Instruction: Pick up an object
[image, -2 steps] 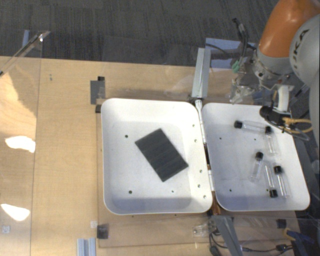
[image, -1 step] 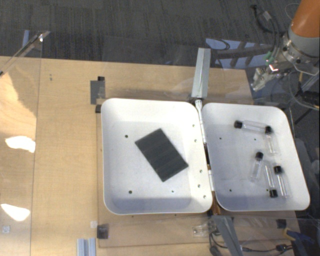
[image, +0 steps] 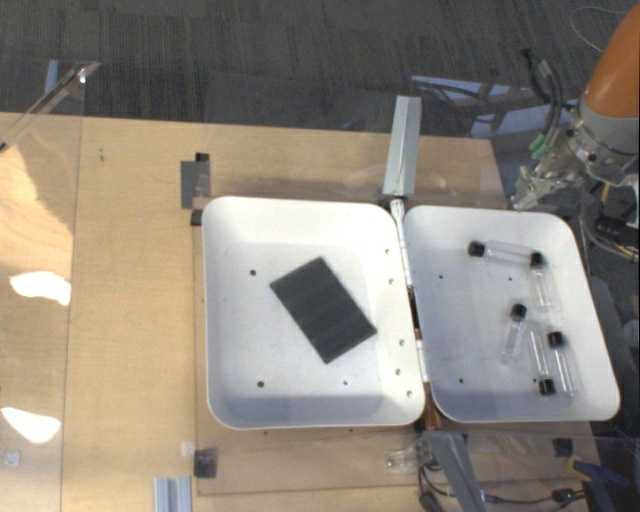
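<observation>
A robotics lab or test cell was indicated. A pale wooden bench (image: 120, 330) was seen set over dark grey carpet (image: 250, 50), with two shallow white bins (image: 225, 400) fixed side by side and held by small metal brackets (image: 198, 178). An aluminium rail (image: 404, 145) was mounted behind them. Loose cables (image: 480, 495) were noted at the bench edge, and an industrial arm (image: 610, 95) was stationed at the right.

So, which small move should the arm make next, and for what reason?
Probably it should move the gripper from beyond the far rim of the right bin in over the clear tubes with black caps, for example the one nearest it. The gripper is above the bench outside the bin, and nothing shows between its fingers.
</observation>
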